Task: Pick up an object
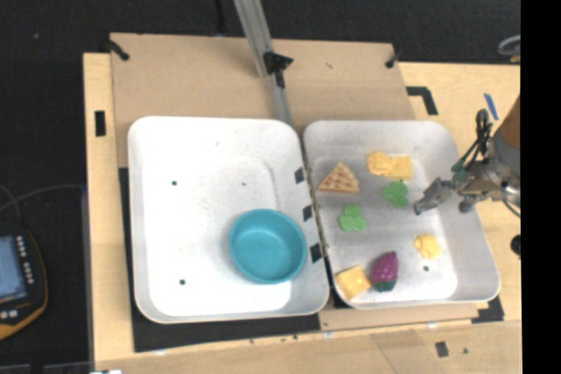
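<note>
The worktop (pixel 101 188) carries two shallow white bins side by side. The left bin (pixel 193 162) holds a blue bowl (pixel 266 245) toward its 5 o'clock corner. The right bin (pixel 421 140) holds the small pieces, any of which could serve as the object to pick. Near its centre-top sit a yellow block (pixel 389 164) at about 12 o'clock and a waffle-patterned wedge (pixel 338 179) at about 10 o'clock. Lower down lie a yellow cube (pixel 352 281) at 7 o'clock, a purple grape-like piece (pixel 385 269) just beside it, a green leafy piece (pixel 352 219) near the middle, a second green piece (pixel 396 193) above and right of that, and a small yellow lump (pixel 427 245) at about 4 o'clock.

The arm enters at 3 o'clock, and the hand (pixel 429 197) hangs over the right side of the right bin. Whether its tips are apart or together I cannot tell; nothing is seen between them.

The nearest candidate looks to be the second green piece, lying just toward 9 o'clock from the hand, close by but apart from it. The small yellow lump lies toward 6 o'clock, a little farther. Both are compact, with no clear long axis, so I judge that wrist turn matters little and a short shift toward 9 o'clock followed by a descent is what the next move calls for.
</note>
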Tool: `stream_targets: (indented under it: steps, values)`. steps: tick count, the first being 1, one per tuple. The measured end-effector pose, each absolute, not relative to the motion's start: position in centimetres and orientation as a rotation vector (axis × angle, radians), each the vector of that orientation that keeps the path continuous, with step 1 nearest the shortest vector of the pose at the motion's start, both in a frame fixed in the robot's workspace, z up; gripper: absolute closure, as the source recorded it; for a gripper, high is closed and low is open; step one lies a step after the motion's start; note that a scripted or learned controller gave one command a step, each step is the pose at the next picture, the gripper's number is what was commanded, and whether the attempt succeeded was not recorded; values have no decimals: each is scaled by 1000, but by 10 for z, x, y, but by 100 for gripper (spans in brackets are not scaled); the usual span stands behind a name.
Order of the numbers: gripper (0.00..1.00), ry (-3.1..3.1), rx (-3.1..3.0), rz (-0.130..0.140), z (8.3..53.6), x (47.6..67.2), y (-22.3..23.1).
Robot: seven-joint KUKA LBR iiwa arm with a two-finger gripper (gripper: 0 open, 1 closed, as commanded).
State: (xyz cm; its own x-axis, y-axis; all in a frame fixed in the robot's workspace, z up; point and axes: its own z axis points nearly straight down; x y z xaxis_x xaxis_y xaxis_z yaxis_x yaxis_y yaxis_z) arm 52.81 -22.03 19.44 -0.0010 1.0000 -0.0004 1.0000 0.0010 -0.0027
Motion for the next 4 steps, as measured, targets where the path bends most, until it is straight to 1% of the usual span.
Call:
stream_targets:
  steps: [1, 2, 3, 4]
  values:
    - [0, -2220, -2221, 4, 152, 527, -224]
    - [0, -2221, -2222, 3, 100, 526, -225]
    - [100, -2221, -2230, -3, 114, 528, -226]
    - [100, -2231, -2224, -5, 176, 537, -228]
